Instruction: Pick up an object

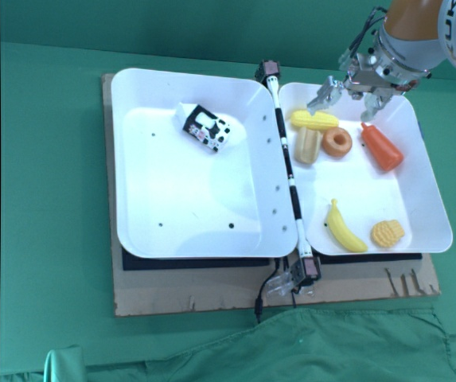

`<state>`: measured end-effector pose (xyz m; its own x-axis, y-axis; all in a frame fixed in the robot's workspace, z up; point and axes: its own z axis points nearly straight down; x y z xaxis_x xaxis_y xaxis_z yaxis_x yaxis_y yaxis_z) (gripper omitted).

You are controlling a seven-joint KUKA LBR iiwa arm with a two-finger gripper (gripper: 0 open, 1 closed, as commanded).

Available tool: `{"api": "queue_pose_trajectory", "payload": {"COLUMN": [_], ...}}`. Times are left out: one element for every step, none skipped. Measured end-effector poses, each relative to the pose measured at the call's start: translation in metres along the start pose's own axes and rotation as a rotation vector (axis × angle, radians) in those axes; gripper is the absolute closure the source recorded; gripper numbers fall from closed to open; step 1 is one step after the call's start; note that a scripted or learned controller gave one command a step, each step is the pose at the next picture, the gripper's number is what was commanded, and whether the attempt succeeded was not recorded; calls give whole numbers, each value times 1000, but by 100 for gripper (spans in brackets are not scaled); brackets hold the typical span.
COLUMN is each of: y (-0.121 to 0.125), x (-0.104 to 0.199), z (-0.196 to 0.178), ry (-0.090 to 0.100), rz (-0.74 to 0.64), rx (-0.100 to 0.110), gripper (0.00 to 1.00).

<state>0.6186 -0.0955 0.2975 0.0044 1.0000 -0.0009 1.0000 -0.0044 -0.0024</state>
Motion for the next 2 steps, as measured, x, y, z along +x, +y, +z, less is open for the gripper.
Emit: {"api": "queue_pose_trajectory", "payload": {"y": [34,85], "x": [17,-31], "z": [22,-89], "ry": [-2,-5], "rz": [-2,1], "rx": [-4,-16], "gripper": [0,0]}}
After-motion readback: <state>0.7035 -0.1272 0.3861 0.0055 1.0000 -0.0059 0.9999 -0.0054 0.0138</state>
